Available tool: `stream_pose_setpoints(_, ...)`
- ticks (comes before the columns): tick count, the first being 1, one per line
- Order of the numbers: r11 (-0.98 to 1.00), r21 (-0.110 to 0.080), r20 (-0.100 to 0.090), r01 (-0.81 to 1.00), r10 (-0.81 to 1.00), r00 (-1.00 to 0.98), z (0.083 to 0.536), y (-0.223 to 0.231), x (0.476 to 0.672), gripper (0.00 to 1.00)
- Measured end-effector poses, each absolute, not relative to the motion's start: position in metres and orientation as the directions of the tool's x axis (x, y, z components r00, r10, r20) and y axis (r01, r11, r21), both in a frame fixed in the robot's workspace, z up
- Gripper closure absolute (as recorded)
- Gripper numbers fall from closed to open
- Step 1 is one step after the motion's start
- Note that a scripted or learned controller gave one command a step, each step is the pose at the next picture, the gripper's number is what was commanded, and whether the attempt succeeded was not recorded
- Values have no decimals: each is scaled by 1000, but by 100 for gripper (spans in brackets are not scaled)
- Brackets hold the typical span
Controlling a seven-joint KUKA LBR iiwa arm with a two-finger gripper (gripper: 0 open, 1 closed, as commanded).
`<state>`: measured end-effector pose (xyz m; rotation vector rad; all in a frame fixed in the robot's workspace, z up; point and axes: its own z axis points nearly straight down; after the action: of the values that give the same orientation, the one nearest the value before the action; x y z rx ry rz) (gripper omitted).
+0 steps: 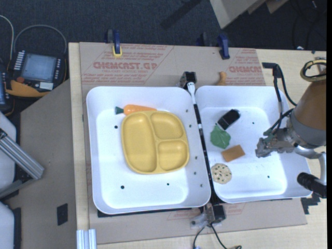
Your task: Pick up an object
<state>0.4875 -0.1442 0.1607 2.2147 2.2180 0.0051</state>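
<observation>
Round speckled cookie [221, 174] lies left of the grey 2-finger gripper [261, 149], whose finger state cannot be told, with a tan rectangular block [233, 153] between.

The scene is evenly and brightly lit from above. Soft shadows are cast; the white bins [104, 154] are slightly glared. Focus is mildly soft.

Grey arm [311, 115] from the right (orange band above wrist), tool [263, 149] low, pointing left.
</observation>
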Motion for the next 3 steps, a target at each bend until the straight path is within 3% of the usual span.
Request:
stream_pose_setpoints(2,1,7,-3,1000,1000,-1,259,-140,500,100)
stream_pose_setpoints(3,6,3,1,1000,1000,-6,251,-88,534,100)
